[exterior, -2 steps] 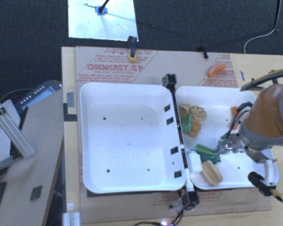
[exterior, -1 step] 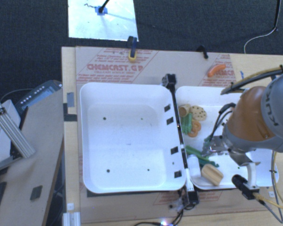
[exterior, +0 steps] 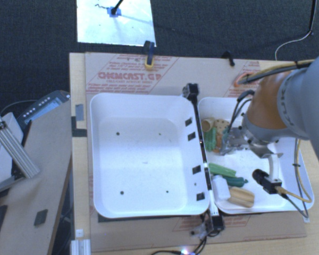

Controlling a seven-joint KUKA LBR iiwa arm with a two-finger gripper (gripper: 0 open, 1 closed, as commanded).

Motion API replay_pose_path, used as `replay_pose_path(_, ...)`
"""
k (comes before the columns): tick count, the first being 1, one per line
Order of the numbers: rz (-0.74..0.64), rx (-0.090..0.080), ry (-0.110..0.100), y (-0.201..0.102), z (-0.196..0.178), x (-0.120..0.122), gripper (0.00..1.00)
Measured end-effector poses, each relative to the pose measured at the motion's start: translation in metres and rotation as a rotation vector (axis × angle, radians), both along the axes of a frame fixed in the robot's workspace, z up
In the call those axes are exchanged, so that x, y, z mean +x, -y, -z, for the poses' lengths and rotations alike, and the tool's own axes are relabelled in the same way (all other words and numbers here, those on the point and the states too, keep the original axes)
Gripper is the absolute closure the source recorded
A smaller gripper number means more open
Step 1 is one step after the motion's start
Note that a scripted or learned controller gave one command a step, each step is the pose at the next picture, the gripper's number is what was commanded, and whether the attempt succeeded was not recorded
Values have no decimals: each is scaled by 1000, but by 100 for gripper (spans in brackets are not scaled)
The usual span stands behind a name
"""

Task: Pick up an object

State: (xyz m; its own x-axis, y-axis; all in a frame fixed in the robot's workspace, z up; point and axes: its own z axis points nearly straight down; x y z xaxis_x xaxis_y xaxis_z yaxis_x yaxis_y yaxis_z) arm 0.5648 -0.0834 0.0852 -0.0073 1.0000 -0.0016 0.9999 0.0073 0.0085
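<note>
Left bin (exterior: pixel 143 158) open; right bin (exterior: pixel 292 195) crowded by arm (exterior: pixel 287 105), objects (exterior: pixel 231 182).

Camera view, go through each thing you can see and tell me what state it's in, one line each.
Gripper: low in the right bin, over the objects.
Right bin: holds a clutter of objects.
Green piece: lying flat.
Wooden block: lying near the bin's front edge.
White cylinder: lying beside the wooden block.

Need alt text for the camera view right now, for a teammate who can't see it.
The gripper is low in the right bin, beside a tan perforated piece and above green pieces and a wooden block. The left bin sits alongside.
</note>
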Motion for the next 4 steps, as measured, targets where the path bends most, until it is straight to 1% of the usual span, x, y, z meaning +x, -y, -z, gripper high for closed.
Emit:
replay_pose_path(1, 9, 3, -13, 0, 1, -81, 100)
replay_pose_path(2, -7, 3, 8, -89, -106, 15, 100)
replay_pose_path(3, -2, 4, -9, -132, -99, 2, 100)
replay_pose_path(4, 9, 2, -14, -110, -99, -77, 100)
